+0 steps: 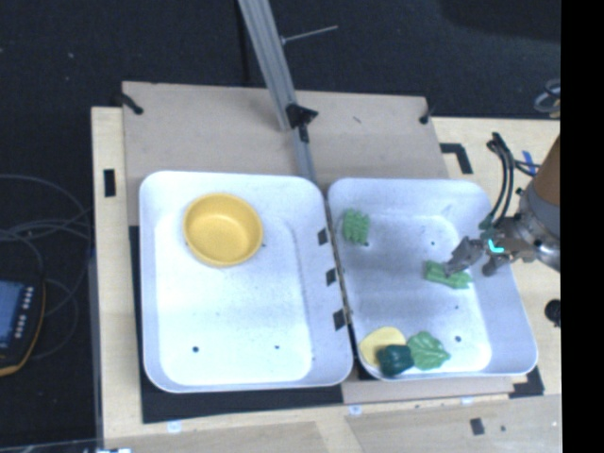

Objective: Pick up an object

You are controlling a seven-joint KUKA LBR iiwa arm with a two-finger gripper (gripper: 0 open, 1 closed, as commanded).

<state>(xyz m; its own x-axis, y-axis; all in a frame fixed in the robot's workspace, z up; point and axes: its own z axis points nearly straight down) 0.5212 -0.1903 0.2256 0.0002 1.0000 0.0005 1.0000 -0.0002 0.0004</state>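
Note:
My gripper (pixel 478 258) hangs over the right side of the right bin (pixel 406 206), reaching in from the right. Its two grey fingers (pixel 464 252) stand apart, with nothing between them. A flat green piece (pixel 445 275) lies on the bin floor just below and left of the left finger, close to its tip. A small green leafy object (pixel 355 226) sits near the bin's left wall. At the front of the bin, a yellow object (pixel 378 338), a dark green block (pixel 394 358) and a light green leafy piece (pixel 429 350) lie together.
A yellow bowl (pixel 223 229) stands in the upper left of the left bin (pixel 236 347). A grey metal rail (pixel 269 50) runs from the top down to the divide between the bins. Black cables (pixel 505 173) hang near the arm on the right.

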